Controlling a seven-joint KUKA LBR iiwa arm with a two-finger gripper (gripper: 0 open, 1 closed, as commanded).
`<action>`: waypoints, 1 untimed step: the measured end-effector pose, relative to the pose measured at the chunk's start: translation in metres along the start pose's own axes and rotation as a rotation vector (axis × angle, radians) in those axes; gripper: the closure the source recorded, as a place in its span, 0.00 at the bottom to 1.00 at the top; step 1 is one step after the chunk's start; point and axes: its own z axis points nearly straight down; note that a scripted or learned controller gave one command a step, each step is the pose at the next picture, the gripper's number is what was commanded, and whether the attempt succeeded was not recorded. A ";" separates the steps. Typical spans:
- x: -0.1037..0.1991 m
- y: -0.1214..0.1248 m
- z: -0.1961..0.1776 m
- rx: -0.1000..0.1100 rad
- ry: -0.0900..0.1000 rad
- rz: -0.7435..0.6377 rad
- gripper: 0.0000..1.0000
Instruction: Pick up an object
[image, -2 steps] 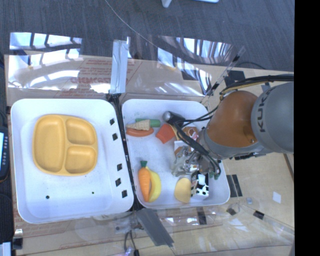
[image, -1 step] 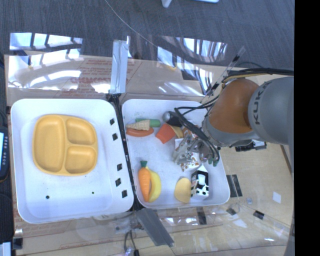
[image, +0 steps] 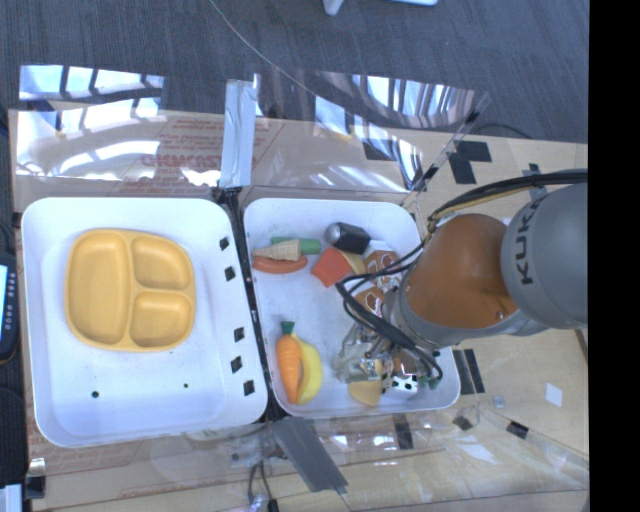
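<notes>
The right bin (image: 300, 395) holds toy food: a carrot (image: 288, 365) lying against a banana (image: 311, 372) near its front left, a hot dog (image: 279, 263), a corn cob (image: 296, 244), an orange-red wedge (image: 331, 266) and a dark grey object (image: 349, 237) along its back. My gripper (image: 372, 362) reaches down into the front right part of this bin, over a yellowish piece (image: 366, 392) and a small black-and-white object (image: 404, 383). The arm's orange band (image: 455, 275) hides part of the bin's right side.
The left bin (image: 60, 400) carries a yellow divided plate (image: 130, 289). A black divider with clips (image: 240, 300) runs between the bins. Cables (image: 365, 290) loop off the wrist over the right bin. Foil and cardboard lie behind both bins.
</notes>
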 end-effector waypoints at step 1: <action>-0.018 -0.006 -0.171 0.005 -0.016 0.239 1.00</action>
